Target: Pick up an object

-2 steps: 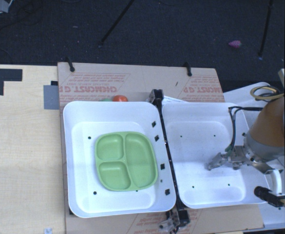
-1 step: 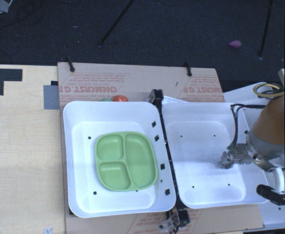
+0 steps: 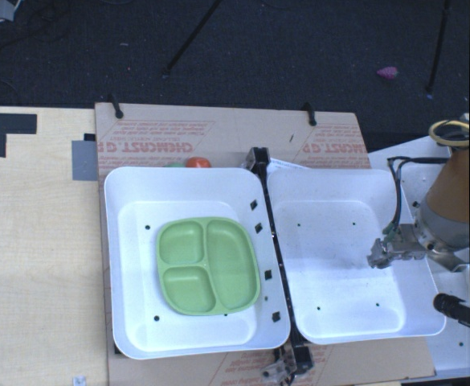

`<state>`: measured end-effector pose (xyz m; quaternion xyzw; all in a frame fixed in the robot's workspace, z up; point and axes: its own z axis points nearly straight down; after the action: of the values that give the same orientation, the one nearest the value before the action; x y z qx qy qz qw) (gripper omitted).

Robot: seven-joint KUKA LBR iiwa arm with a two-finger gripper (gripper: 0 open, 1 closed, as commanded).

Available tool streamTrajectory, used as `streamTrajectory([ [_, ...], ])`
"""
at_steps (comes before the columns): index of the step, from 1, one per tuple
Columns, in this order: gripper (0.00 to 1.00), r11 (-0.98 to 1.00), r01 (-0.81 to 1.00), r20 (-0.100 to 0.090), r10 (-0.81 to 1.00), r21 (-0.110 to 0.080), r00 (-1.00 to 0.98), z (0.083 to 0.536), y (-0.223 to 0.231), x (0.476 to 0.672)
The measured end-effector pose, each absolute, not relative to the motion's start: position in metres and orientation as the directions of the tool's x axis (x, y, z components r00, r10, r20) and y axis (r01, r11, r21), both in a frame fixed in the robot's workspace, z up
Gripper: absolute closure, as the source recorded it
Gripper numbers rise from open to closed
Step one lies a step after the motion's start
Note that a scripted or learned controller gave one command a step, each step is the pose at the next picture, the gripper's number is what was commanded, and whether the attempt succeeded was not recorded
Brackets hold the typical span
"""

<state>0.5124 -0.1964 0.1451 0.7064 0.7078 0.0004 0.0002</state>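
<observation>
A light green divided plate [image 3: 208, 264] lies flat in the left white bin [image 3: 130, 215], a little right of its middle. My gripper [image 3: 385, 256] hangs over the right side of the right white bin [image 3: 331, 215], close to that bin's right wall and far from the plate. The grey arm with its orange band [image 3: 453, 191] comes in from the right behind it. I see nothing held at the gripper's tip.
A small red-orange object [image 3: 198, 163] and a green bit [image 3: 174, 165] sit on the cardboard just behind the left bin's back rim. A black divider clamp [image 3: 271, 248] runs between the bins. Pale wooden bench top [image 3: 34, 256] stretches to the left.
</observation>
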Motion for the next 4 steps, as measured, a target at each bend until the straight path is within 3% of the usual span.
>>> streamTrajectory([
  [1, 1.00, 0.002, 1.000, -0.001, 1.000, 0.002, -0.002, 0.197, -0.199, 0.523],
  [2, 1.00, 0.002, 1.000, -0.001, 1.000, 0.003, -0.002, 0.256, -0.195, 0.517],
  [4, 1.00, 0.004, 1.000, 0.003, 1.000, -0.005, -0.004, 0.229, -0.085, 0.512],
])
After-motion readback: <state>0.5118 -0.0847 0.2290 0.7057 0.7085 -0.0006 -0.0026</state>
